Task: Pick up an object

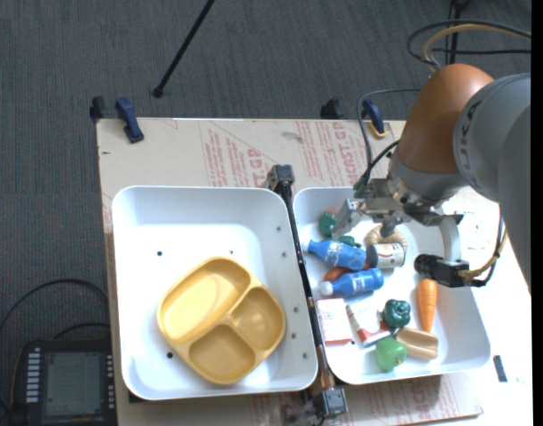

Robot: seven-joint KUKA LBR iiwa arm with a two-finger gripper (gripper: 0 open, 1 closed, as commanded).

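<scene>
Blue bottle (337,254) lies just left of the jaws.

No legible text on anything.

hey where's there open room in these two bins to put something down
Left bin: bare floor along its far wall and left wall, around the yellow divided plate. Right bin: crowded, with blue bottles, carrot and green pepper packed under the gripper.
</scene>
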